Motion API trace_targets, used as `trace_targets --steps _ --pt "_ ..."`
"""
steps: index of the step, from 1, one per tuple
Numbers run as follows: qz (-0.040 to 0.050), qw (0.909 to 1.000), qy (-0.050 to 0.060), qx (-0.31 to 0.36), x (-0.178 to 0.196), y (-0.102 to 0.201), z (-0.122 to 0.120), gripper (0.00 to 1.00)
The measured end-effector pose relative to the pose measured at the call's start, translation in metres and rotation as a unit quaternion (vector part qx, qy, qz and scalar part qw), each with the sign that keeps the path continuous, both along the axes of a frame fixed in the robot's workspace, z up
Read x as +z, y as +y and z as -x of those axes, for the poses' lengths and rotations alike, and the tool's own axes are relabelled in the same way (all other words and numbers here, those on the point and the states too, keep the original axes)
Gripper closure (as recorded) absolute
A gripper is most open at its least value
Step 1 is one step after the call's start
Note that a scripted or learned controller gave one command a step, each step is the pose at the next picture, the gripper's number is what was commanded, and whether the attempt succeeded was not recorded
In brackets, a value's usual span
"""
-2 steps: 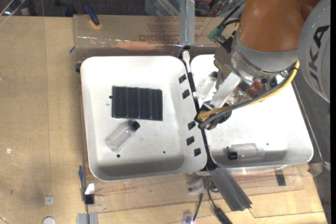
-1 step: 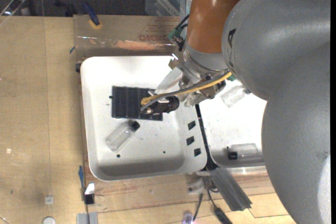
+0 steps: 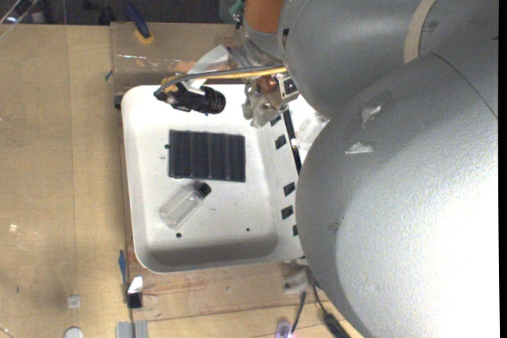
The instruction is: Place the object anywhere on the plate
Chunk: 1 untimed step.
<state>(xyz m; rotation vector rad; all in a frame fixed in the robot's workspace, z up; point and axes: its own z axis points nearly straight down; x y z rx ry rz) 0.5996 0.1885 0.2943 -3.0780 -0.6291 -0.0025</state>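
Camera view: vial (image 3: 183, 204) lies in the bin (image 3: 146, 245) beside the plate (image 3: 207, 156), not on it; gripper (image 3: 257, 104) at far-right corner, can't tell if open.

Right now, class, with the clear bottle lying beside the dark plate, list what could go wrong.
1. The clear bottle lies on its side; it may roll or slip when grasped.
2. Its cap sits close to the dark plate; a grab could shove the plate.
3. The gripper hangs away from the bottle, so it might miss.

Clear vial (image 3: 184, 203) just beside black ribbed plate (image 3: 206, 156) in white bin (image 3: 142, 170)
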Motion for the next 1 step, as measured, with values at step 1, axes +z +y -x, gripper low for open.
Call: trace_targets --steps 1 --pt "0.0004 0.9982 0.0 -0.06 0.1188 0.031 0.0664 1.0"
